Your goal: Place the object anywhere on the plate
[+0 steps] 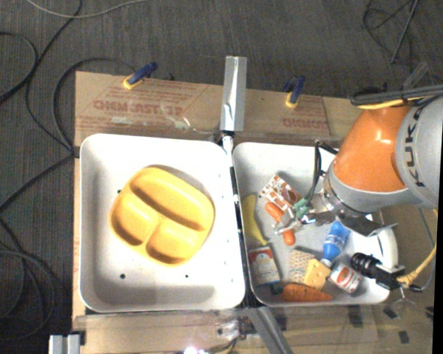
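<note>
Pincer (297, 216) lowered into the right bin (245, 183), at the end of the grey arm (378, 162) with its orange band, reaching in from the right. Tips set among the clutter near the bin's middle, just beside a small orange piece (288, 237) and a red-and-white packet (278, 192); spread of the tips and any contact too small and crowded to tell. Nothing clearly seen between them.

Yellow divided plate (162, 214) lying in the left bin (93, 225), tilted, 3 compartments visible, well apart from the pincer. Right bin also carrying a banana (252, 220) along its left wall, a blue bottle (334, 241), a carrot (306, 293) at the near edge, a cheese wedge (316, 274) and a small can (344, 279). Both bins side by side on the table (166, 107).
</note>
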{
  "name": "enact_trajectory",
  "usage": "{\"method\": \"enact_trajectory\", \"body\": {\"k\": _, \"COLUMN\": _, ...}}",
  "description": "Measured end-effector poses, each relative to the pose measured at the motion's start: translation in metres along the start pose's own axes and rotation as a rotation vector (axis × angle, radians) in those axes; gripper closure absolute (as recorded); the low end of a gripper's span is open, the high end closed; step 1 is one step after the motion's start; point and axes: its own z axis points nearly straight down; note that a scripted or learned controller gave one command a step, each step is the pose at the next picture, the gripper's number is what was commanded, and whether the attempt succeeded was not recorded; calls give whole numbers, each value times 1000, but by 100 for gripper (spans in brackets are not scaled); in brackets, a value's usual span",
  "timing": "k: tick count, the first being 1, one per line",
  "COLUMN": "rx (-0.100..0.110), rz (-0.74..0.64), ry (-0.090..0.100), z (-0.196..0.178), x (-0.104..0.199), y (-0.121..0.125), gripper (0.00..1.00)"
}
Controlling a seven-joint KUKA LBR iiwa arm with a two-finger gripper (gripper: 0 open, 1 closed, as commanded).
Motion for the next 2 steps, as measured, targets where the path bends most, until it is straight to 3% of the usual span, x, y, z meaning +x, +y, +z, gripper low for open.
{"method": "enact_trajectory", "body": {"k": 1, "rx": 2, "rz": -174, "ry": -2, "z": -34, "x": 60, "y": 37, "gripper": 100}}
{"method": "enact_trajectory", "body": {"k": 2, "rx": 2, "rz": -260, "ry": -2, "z": 10, "x": 101, "y": 95, "gripper": 100}}
